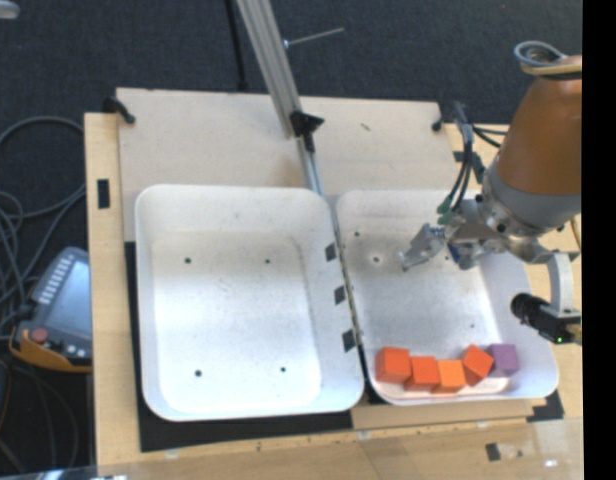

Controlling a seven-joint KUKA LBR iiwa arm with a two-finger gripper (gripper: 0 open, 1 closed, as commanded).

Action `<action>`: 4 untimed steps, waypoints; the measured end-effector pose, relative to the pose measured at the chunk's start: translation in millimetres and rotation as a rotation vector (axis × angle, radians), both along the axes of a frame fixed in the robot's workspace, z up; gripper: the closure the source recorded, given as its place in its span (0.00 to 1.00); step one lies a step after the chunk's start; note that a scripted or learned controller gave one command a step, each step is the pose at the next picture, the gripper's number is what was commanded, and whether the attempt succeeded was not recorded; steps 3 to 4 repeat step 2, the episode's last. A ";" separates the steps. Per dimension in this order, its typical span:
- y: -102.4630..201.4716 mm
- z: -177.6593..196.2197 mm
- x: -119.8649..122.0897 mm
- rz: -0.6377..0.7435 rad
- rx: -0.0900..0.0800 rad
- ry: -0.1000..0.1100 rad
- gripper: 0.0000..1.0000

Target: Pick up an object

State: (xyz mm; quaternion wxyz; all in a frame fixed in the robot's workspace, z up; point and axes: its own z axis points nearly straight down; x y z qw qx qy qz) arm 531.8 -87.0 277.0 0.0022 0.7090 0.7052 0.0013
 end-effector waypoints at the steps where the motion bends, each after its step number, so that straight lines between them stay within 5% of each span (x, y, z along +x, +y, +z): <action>1: -63.1 -82.4 5.6 0.000 -0.001 0.011 0.00; 2: -117.0 -138.7 36.0 0.002 -0.003 0.006 0.00; 4: -117.0 -138.7 36.0 0.002 -0.003 0.006 0.00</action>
